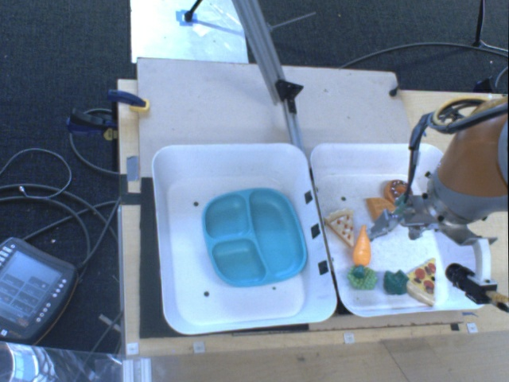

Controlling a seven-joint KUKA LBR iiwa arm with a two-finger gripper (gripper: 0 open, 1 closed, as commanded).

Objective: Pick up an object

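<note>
My gripper (384, 222) hangs over the right bin (350, 159), in its middle, and stands open with nothing between its fingers. Just above its tips lie an orange chunk (378, 206) and a brown round toy (395, 189). To its left lie a pizza slice (342, 227) and an orange carrot (362, 247). Along the bin's front edge sit a green broccoli (363, 277), a dark teal toy (395, 282) and a second pizza slice (423, 280). The arm's orange band (475, 161) covers the bin's right side.
The left bin (175, 173) holds a blue divided plate (254, 235). A grey pole (266, 46) slants down to the gap between the bins. Cables and a handheld pendant (32, 289) lie on the floor at left.
</note>
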